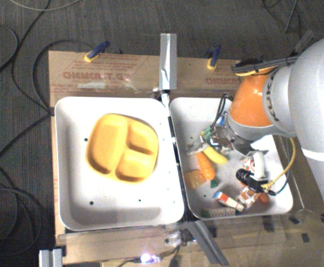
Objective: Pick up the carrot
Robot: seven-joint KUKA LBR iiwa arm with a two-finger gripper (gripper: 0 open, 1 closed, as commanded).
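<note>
The carrot (206,166), a short orange piece with a green tip at its near end, lies in the right bin (184,115) left of its middle. A yellow banana-like piece (216,155) lies against the carrot's upper right side. My gripper (213,141) hangs under the orange-banded wrist, just above the banana piece and the carrot's far end. The wrist covers much of the gripper, and I see nothing lifted off the bin floor.
A yellow divided plate (124,148) sits in the left bin (73,204). In the right bin lie a tan block (194,178) beside the carrot, a red-white-blue tube (227,200) and a small brown-and-red toy (254,196) near the front wall. The arm covers the bin's right part.
</note>
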